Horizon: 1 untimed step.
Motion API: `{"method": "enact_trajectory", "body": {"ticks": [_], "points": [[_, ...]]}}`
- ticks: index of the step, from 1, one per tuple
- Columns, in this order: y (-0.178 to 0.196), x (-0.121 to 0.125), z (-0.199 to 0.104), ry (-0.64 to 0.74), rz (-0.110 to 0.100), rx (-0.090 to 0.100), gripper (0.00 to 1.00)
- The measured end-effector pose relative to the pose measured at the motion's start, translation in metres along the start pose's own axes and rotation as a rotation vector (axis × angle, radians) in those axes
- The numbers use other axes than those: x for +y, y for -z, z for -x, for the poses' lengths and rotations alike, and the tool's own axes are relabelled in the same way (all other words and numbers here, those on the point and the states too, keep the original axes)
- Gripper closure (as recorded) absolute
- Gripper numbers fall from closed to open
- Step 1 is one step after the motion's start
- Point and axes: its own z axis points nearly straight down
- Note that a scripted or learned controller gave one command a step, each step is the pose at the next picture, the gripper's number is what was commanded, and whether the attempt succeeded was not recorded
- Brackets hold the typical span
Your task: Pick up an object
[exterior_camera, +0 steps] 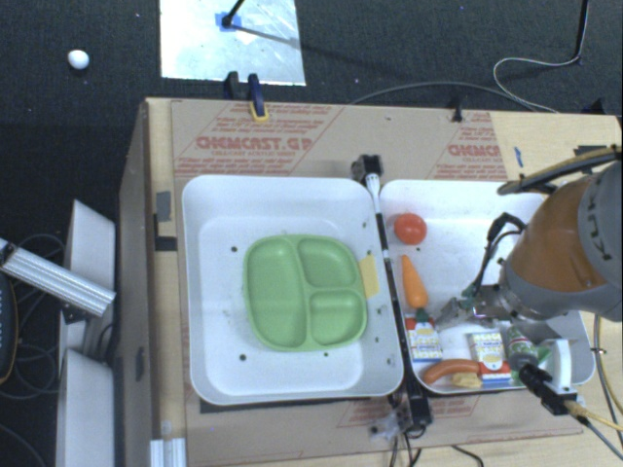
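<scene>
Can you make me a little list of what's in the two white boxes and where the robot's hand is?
left bin: holds a green divided plate and a small yellow piece by its right wall
right bin: holds a tomato, a carrot, small food boxes and a hot dog
arm: reaches in from the right, over the right bin
gripper: low in the right bin, just right of the carrot
holding anything: cannot tell
</scene>
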Motion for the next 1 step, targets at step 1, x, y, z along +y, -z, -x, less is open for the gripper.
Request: {"method": "enact_trajectory", "body": {"ticks": [1], "points": [[-0.0003,0.0622,-0.0168,0.002,-0.001,0.002,0.0]]}}
